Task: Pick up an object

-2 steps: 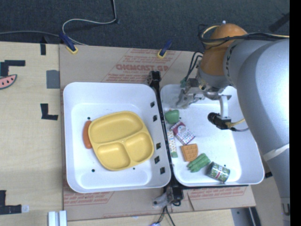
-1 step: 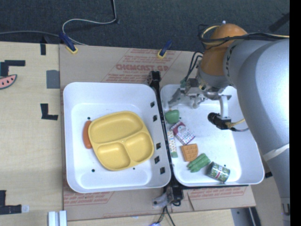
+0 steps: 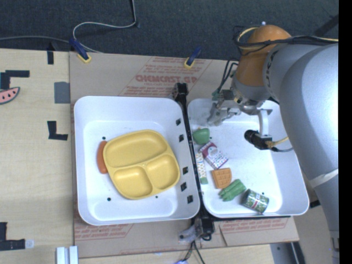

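Observation:
My gripper point(image 3: 219, 113) hangs over the far left corner of the right bin point(image 3: 286, 175), below the arm's orange band. Just in front of it, by the bin's left wall, lies a small round green object point(image 3: 202, 135), apart from the gripper. Further toward the front are a red-and-white packet point(image 3: 213, 155), an orange square cracker point(image 3: 221, 177), a green vegetable-shaped piece point(image 3: 232, 190) and a small green can point(image 3: 254, 201) lying on its side. I see nothing held by the gripper.
The left bin point(image 3: 88, 120) holds a yellow three-compartment plate point(image 3: 142, 163) with an orange object point(image 3: 102, 157) sticking out from under its left edge. The grey arm covers the right bin's right side. A black divider runs between the bins.

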Robot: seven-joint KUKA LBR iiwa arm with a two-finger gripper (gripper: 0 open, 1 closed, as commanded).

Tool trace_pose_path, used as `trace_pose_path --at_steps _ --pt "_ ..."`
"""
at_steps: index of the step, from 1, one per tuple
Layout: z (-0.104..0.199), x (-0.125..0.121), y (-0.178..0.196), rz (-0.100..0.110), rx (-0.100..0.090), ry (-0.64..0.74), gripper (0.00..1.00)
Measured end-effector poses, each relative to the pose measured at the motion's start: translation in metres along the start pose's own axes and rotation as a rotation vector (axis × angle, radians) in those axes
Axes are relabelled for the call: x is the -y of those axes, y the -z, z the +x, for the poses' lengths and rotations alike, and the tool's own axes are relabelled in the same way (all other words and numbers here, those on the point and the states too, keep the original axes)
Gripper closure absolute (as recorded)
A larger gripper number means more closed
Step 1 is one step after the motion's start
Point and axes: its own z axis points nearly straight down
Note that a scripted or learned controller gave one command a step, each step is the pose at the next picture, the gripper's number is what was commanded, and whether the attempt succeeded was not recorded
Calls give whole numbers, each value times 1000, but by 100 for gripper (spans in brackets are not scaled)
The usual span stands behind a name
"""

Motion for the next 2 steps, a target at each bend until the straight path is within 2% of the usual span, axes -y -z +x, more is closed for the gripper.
trace_pose_path --at_steps 1,2 --pt "0 0 0 0 0 0 0" --pt "0 0 9 1 -1 1 100"
